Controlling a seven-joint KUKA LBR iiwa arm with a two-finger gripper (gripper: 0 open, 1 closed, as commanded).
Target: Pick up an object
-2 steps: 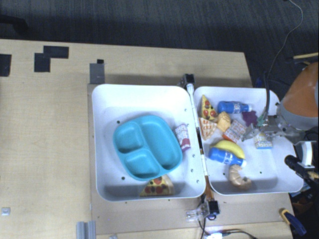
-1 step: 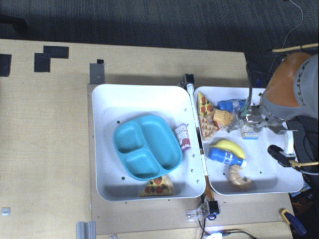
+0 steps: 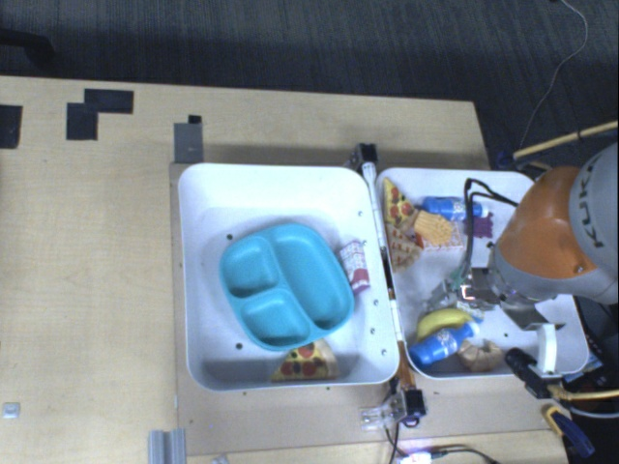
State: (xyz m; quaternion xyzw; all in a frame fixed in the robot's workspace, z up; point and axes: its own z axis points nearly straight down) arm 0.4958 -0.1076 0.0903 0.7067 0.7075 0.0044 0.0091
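My gripper [image 3: 462,290] reaches down into the right bin [image 3: 503,184], under the orange band of the arm [image 3: 542,228]. It hangs just above a yellow banana [image 3: 441,320]. Against the banana lies a blue can [image 3: 440,347], with a brown lump [image 3: 481,355] to its right. At the bin's far end lie a pizza slice toy [image 3: 394,204], a waffle-like cracker [image 3: 432,228], another blue can [image 3: 447,206] and a small purple piece [image 3: 481,224]. The arm hides the bin's right part.
The left bin [image 3: 203,259] holds a blue divided plate [image 3: 285,283], a red-and-white packet [image 3: 355,265] by the plate's right edge, and a pizza slice toy [image 3: 305,361] at the near wall. A ridge [image 3: 383,259] separates the bins. Black cables run along the arm.
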